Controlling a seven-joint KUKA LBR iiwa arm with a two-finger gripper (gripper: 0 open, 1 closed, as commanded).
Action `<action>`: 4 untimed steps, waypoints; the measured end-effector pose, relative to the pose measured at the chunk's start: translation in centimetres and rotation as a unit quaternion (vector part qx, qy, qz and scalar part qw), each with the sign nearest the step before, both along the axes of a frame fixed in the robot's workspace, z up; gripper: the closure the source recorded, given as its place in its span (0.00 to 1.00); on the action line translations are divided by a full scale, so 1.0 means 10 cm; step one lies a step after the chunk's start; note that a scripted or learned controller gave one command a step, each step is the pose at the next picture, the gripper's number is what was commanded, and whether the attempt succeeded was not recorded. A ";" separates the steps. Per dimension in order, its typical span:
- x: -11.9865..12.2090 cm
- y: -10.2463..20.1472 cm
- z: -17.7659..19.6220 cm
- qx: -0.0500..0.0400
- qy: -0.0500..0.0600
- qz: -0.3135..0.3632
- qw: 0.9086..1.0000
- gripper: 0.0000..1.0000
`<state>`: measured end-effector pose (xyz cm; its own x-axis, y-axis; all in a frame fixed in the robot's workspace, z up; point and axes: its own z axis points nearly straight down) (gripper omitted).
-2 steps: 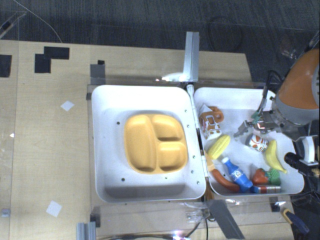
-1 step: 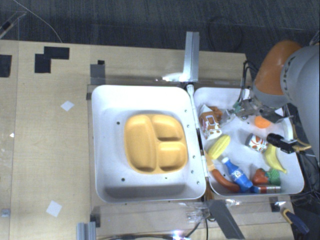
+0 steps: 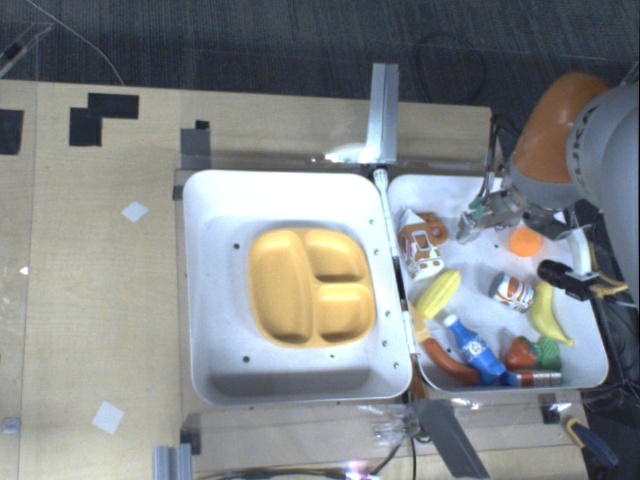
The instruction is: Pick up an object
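**Two bins, one crowded: arm poised over the right one**

Nothing is lifted yet, so I judge this the approach step. The gripper [image 3: 478, 218] hangs over the right bin [image 3: 597, 368], near its far wall; whether it is released or clenched I cannot tell. An orange ball [image 3: 525, 241] lies just to its right, a small carton [image 3: 421, 245] to its left, a yellow corn cob [image 3: 437, 292] nearer the camera. Next comes a straight descent onto one item. Bare floor beneath the gripper gives room; the far wall is close
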<state>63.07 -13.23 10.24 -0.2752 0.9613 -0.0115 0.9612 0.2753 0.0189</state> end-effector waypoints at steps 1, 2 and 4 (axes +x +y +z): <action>0.00 0.01 -0.01 0.000 0.001 0.001 1.000 0.00; 0.26 -0.07 -0.14 0.000 0.006 0.111 0.994 0.00; 0.27 -0.64 0.11 -0.001 0.007 0.129 0.992 0.00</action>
